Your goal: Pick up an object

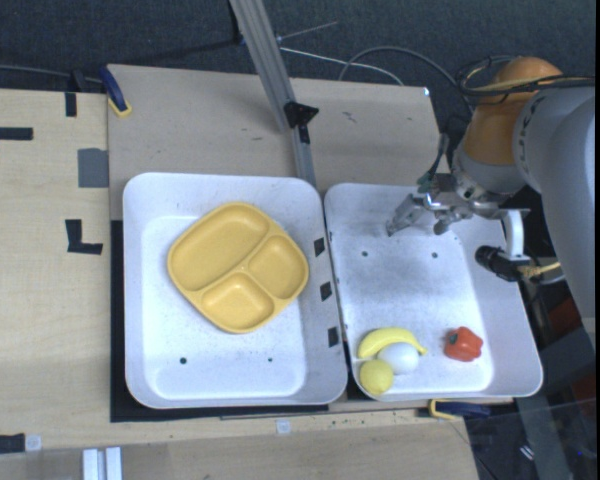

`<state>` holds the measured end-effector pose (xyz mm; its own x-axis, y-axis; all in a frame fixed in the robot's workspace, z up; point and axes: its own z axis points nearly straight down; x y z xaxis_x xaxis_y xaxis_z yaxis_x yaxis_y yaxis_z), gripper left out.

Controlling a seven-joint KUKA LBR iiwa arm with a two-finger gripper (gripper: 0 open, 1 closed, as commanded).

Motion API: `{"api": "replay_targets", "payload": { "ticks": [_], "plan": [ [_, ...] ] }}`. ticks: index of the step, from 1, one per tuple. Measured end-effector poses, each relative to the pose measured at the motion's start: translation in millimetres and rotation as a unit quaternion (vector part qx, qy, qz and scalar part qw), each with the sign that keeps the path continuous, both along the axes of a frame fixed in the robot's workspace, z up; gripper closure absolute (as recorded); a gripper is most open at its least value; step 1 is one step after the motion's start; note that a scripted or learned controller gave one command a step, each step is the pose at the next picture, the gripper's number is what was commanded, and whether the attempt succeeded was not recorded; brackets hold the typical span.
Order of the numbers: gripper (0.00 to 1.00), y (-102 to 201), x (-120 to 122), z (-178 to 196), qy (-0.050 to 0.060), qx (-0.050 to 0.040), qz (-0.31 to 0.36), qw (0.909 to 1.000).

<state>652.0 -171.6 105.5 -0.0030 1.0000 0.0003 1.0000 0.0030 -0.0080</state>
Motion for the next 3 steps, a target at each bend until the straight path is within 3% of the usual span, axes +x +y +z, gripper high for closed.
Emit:
{"api": "replay_targets", "payload": {
  "ticks": [1,3],
  "plan": [
    [1.0,1,2,15,-0.003,-0.0004,0.001,1.0],
    [1.0,9,13,125,-0.007,-0.0009,-0.001,1.0]
  ]
}}
